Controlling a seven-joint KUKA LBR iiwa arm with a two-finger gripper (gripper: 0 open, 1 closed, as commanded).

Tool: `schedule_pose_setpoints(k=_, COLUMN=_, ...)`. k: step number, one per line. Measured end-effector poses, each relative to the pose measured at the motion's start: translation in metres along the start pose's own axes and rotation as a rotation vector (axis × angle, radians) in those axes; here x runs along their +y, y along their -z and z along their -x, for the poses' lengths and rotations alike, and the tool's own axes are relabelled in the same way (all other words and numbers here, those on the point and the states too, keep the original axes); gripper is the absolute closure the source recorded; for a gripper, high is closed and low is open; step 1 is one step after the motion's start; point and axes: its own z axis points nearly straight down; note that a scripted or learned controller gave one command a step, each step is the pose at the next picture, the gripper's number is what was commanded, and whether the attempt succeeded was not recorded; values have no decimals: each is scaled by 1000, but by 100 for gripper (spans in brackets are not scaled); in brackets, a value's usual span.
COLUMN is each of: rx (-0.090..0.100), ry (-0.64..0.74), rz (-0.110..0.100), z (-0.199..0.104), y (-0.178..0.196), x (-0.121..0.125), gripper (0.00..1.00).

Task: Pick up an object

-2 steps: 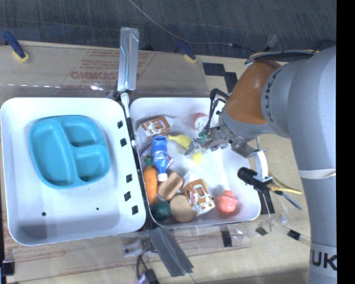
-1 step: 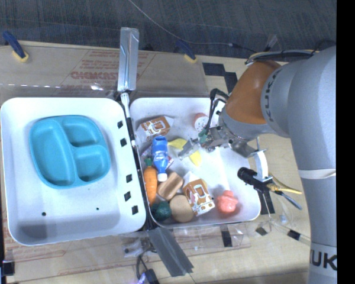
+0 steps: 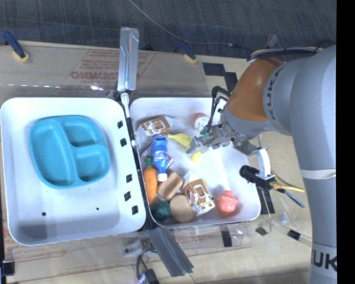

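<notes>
A: Where do we stand on picking something up?

B: We see the claw (image 3: 202, 139) lowered into the right bin (image 3: 242, 185), close to a yellow banana-shaped toy (image 3: 181, 139). We cannot tell whether it is released or clenched; the view is too small there.

A: Is anything lifted?

B: Nothing appears raised. The blue bottle (image 3: 160, 152), carrot (image 3: 150, 184) and pink toy (image 3: 227, 202) all lie in that bin. The left bin (image 3: 59, 209) carries a blue divided tray (image 3: 70, 149). We judge the grasp and lift remain.

Cardboard-topped bench (image 3: 59, 64) — two white bins side by side, left (image 3: 12, 176) and right (image 3: 236, 164).
</notes>
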Motion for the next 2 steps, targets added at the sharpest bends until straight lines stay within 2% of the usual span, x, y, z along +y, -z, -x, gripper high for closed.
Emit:
schedule_pose_setpoints(k=1, rx=0, ry=-120, rz=6, z=-33, y=74, x=84, gripper=100)
schedule_pose_setpoints(k=2, rx=0, ry=-68, rz=4, z=-67, y=104, x=87, gripper=100)
